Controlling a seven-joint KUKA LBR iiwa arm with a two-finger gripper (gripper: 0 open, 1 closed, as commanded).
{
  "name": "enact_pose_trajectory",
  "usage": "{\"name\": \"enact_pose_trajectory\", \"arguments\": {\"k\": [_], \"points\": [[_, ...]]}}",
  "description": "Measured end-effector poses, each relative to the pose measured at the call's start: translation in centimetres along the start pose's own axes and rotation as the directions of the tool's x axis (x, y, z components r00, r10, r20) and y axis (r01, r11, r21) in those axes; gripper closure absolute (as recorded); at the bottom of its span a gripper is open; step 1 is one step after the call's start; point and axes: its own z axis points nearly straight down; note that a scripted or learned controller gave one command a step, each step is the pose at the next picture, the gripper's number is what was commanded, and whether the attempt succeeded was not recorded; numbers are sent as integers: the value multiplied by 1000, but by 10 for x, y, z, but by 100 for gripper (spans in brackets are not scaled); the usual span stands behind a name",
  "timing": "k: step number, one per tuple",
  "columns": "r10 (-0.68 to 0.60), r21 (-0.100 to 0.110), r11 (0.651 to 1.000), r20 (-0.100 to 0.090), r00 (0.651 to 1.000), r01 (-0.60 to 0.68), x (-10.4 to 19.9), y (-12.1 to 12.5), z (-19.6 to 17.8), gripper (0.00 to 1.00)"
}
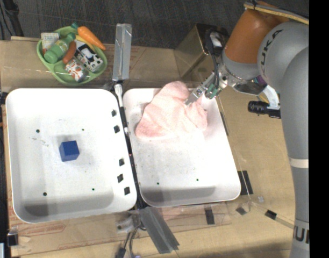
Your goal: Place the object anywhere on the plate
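A small blue cube (69,150) lies in the left white bin (62,190), a little left of its middle. A pale pink, crumpled, cloth-like thing (165,117) lies in the far part of the right bin (180,171). My gripper (195,98) hangs over the pink thing's upper right edge, at or just above its surface. It is far from the cube. The grey arm with its orange band (250,34) comes in from the right, above the bin's far right corner.
A green bowl (72,55) holding toy food, among it a carrot, stands behind the left bin. A metal bar (121,52) rises behind the divide between the bins. A brown box (195,50) sits behind the right bin, close to my wrist.
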Motion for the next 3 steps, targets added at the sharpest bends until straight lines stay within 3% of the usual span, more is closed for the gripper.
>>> {"name": "enact_pose_trajectory", "arguments": {"k": [1, 2, 3], "points": [[-6, 0, 1000, 0, 1000, 6, 1, 2, -39, 100], [-400, 2, 917, -4, 917, 400, 46, 21, -33, 100], [-728, 0, 686, -5, 686, 728, 93, 52, -24, 100]]}}
